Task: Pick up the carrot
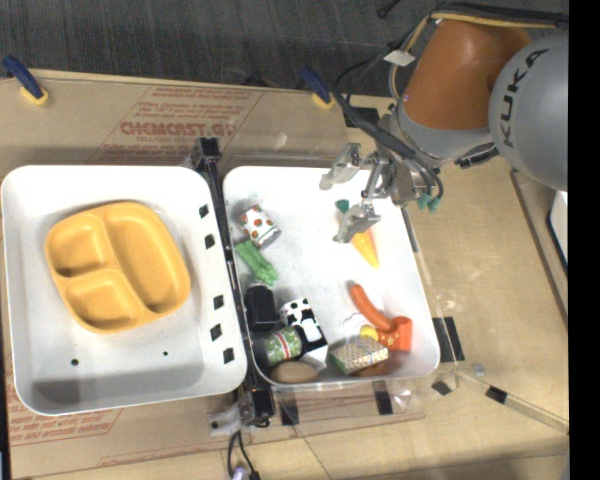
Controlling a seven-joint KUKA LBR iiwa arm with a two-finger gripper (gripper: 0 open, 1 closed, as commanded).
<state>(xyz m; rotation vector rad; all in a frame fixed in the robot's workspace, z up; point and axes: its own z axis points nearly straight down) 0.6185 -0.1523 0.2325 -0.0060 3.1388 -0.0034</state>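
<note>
The carrot lies in the right bin, in its far right part, with the orange tip pointing toward the near side and the pale green top toward the far side. The gripper hangs just above this green top, maybe touching it.

The main risk, in my judgement, is a grasp too close to the end. If the fingers close only on the green top, the carrot can swing or slip out when the arm lifts. The carrot is also near the right wall of the bin, so a finger could hit the wall and push the carrot away. Another orange thing lies nearer in the same bin, and it could be mistaken for the target.

The arm comes from the far right, and its wrist bends down and to the left over the far edge of the bin. The fingers look spread apart, and nothing sits between them, so the carrot is not yet grasped. The yellow tray rests in the left bin, well apart.
</note>
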